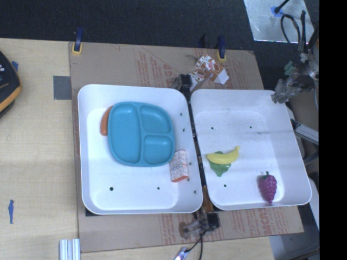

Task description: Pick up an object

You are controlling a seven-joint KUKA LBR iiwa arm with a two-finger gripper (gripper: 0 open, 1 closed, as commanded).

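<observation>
While the gripper (286,86) hangs at the upper right corner of the right bin (282,123), its grasp state cannot be told.

Nothing visible in it. Right bin: yellow banana (224,156) on a green leaf (219,169) near the left wall; purple grapes (267,187) at the lower right. Left bin (92,161): blue divided plate (141,134) over an orange item (104,122); small carton (179,166) just beside the plate.

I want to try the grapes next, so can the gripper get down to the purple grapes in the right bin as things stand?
Probably yes. The purple grapes lie alone near the right bin's front corner, apart from the banana, with nothing over them. The gripper sits at that bin's far edge; the nearby rim might crowd it.
</observation>
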